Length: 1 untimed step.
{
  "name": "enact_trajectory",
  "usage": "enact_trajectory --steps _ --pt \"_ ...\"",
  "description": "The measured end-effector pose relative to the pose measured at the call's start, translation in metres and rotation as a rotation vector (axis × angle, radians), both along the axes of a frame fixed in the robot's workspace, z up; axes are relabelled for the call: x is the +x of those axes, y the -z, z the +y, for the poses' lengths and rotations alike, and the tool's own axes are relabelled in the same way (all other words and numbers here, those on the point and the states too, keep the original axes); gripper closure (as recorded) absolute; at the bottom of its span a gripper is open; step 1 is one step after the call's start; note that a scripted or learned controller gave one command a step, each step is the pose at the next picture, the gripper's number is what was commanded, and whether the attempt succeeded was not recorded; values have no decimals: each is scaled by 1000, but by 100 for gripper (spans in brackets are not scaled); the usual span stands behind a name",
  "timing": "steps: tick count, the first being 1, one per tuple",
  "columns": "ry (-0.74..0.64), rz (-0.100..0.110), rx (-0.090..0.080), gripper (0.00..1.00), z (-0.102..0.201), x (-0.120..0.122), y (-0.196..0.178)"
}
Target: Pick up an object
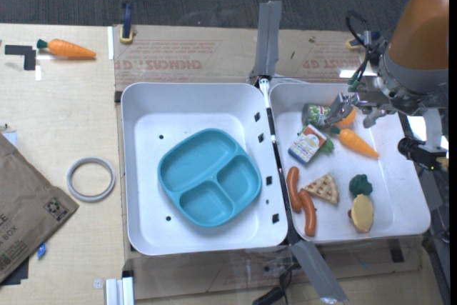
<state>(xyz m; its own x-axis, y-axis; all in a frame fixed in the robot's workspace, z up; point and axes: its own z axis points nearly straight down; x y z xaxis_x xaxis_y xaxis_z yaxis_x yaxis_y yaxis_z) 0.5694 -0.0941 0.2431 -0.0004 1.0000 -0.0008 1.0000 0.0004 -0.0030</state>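
My gripper (342, 113) hangs over the back of the right bin (407, 225), below the orange wrist band. It sits right beside a green packet (316, 113) and just above the thick end of an orange carrot (356, 142). In front of them lies a small red, white and blue carton (306, 146). Further forward are two red sausages (293, 187), a waffle wedge (322, 189), a piece of broccoli (360, 185) and a yellow potato-like piece (362, 213). Nothing is visibly lifted off the bin floor.
The left bin (143, 125) holds a blue divided plate (209, 176). On the bench to the left lie another carrot (66, 48), a grey tape ring (91, 178) and a brown cardboard box (28, 207). A grey divider bar (268, 39) stands between the bins at the back.
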Motion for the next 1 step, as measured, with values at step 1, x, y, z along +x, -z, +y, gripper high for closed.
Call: enact_trajectory --steps 1 --pt "40 -8 -1 0 -48 63 148"
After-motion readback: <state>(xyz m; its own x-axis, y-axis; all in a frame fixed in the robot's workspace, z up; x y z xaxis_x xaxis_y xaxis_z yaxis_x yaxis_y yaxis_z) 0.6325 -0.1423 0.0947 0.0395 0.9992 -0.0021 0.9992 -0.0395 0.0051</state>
